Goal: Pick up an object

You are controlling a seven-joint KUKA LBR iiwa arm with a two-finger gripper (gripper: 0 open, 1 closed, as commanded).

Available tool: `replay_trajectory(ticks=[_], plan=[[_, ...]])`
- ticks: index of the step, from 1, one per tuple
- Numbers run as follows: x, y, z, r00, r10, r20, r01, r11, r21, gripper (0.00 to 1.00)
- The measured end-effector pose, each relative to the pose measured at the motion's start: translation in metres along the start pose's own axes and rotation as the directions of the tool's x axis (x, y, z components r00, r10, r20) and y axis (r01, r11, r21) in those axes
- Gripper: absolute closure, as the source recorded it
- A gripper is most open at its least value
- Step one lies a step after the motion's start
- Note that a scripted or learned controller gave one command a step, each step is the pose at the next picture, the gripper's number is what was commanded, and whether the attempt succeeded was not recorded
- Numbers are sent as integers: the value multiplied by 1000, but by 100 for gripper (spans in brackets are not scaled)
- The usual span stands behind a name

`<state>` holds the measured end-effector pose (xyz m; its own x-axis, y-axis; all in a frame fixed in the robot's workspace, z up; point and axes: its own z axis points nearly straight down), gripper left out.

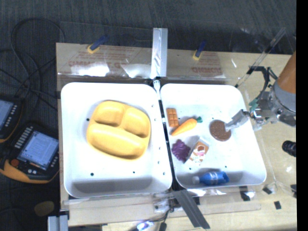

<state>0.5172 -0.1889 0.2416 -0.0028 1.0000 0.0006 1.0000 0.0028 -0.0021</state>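
**Pick not yet made: gripper at the right bin's edge, nothing lifted**

The task asks for 1 object to be picked up, and as far as this view shows, none has been. Everything I can see lies on a bin floor.

Taking the right bin [250, 143] as the landmark: the gripper [237, 119] reaches in over its right wall, its grey tip ending just beside the brown disc [220, 130], which lies in the bin's right half. The tip seems to touch or overlap the disc's upper right rim, but I cannot tell whether it is in contact or above it. I also cannot tell how the hand is set, and nothing is visibly held.

The other candidates sit in the same bin. The toy carrot [185, 125] lies left of centre, with an orange block [171, 116] just beside it against the left wall. A purple piece [180, 149] and a small white-and-red piece [199, 150] lie near each other below the carrot. A blue bottle [212, 178] lies on its side along the near wall.

Left of the right bin, the left bin [72, 177] holds 1 big yellow tray [119, 129].

My judgement: the approach is largely done and the disc looks the likely target. Closing, securing and lifting are all left.
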Motion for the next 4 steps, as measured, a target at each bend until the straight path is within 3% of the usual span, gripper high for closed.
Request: replay_trajectory(ticks=[1, 2, 3, 4], plan=[[29, 71, 110, 953, -304, 0, 304, 953, 0, 0], [68, 135, 101, 884, -468, 3, 468, 884, -1, 0], [71, 100, 145, 796, -605, 2, 605, 796, -1, 0], [77, 57, 151, 937, -351, 9, 351, 936, -17, 0]])
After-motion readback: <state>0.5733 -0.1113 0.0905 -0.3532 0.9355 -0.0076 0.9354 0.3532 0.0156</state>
